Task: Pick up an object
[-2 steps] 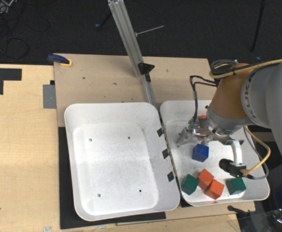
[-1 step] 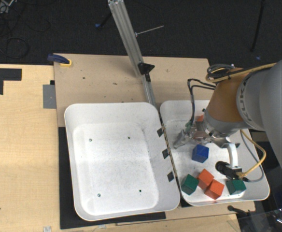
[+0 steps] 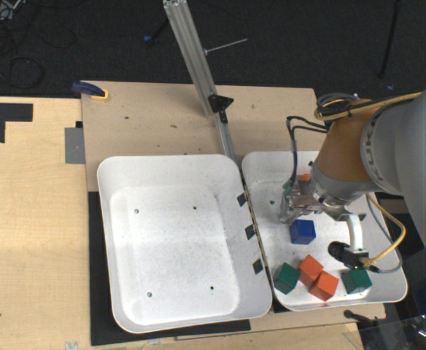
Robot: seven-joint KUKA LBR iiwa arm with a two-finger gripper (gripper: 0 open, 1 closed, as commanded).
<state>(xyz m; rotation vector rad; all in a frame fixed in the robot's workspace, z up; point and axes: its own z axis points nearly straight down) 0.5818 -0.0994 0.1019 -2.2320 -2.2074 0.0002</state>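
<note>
Hovering just above blue cube (image 3: 302, 231), pincer (image 3: 295, 208) lined up for grasp; its grip state cannot be told.

Even overhead light, soft shadows, slightly grainy, dark background

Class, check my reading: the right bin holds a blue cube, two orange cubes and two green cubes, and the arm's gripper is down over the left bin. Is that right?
One detail is wrong: the gripper is down over the right bin, just above the blue cube, not the left bin. The camera view shows this. The two orange cubes and two green cubes do lie in the right bin.
</note>
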